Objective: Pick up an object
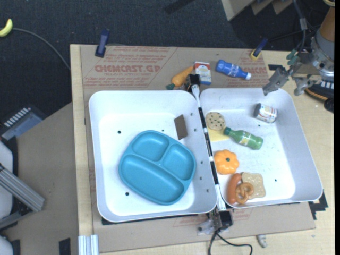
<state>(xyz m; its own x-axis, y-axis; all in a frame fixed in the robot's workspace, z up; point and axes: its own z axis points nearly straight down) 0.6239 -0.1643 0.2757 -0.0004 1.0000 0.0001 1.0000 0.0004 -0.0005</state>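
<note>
From the one overhead camera view, the gripper (291, 81) hangs at the far right corner of the right bin (297, 142), above its rim, with the grey arm reaching in from the right. Its two fingers (275, 82) stand apart and nothing sits between them.

The closest candidate is a small silver can (265, 112) lying on its side on the bin floor, just near and left of the gripper. Further left, a green bottle (244, 137) lies tilted with its cap toward a round cookie (215, 120), with a yellow slice (217, 136) beside it. At the near side of the bin sit an orange pumpkin (226, 161), then a hot dog (234, 187) and a pretzel (245, 189) resting on a piece of toast (255, 184).

The left bin (106, 142) carries a blue divided plate (156, 166) and a small dark block (180, 126). On the tabletop (133, 62) beyond the bins lie a blue bottle (232, 69), a small carton (202, 72) and an orange carrot (182, 76).

Risks, as I judge them: the can lies on its side close to the far wall, so a descending finger may strike the rim, or the can may roll away as the fingers come together. The near cluster is tightly packed, so a grasp there could catch two items or slip off them.
</note>
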